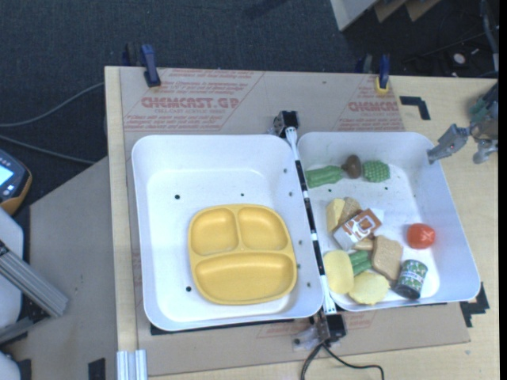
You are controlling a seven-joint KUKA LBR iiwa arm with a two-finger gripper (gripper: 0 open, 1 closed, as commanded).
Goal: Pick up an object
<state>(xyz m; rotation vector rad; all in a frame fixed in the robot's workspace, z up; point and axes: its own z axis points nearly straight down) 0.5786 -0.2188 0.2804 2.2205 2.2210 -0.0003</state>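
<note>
The right bin (444,182) holds a pile of toy food. A green vegetable (323,176), a brown piece (352,165) and a bumpy green piece (376,171) lie along its far side. Nearer the front are a yellow wedge (341,210), a small brown-and-white box (358,226), a red tomato (421,235), a slice of toast (386,255), a dark can (411,278) and two yellow pieces (339,271). My gripper (458,155) hangs above the bin's far right corner, open, with nothing between its fingers.
The left bin (158,180) holds a yellow divided plate (242,253). A black divider with clips (301,188) runs between the bins. Blue clamps (148,63) hold the board at the far edge.
</note>
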